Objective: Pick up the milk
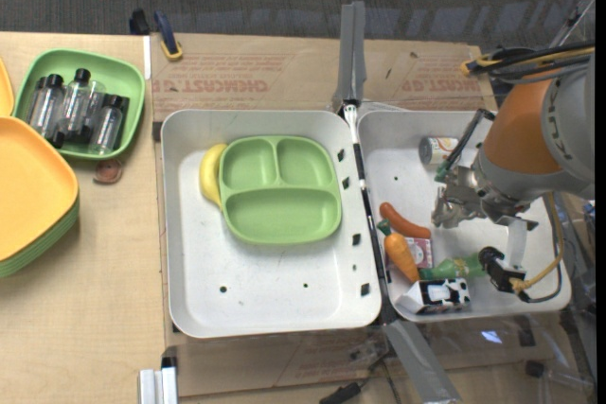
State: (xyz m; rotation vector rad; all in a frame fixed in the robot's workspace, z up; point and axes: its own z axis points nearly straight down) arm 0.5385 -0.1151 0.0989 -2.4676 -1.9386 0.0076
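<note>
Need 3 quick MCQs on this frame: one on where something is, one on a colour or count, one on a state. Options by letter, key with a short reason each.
1. Where does the milk carton lie?
A. In the left bin, on the tray
B. Near the front edge of the right bin
C. On the bench by the orange plates

2. How many compartments has the green tray in the left bin?
A. Two
B. Three
C. Five

3. How does the gripper stand to the milk carton?
A. It hangs over the right bin, apart from the carton
B. It has lifted the carton clear of the bin
C. It is over the left bin

Key: 1 B, the black and white carton rests at the right bin's near edge. 2 B, two small sections above one long one. 3 A, the carton lies on the bin floor, nearer the front than the gripper.
</note>
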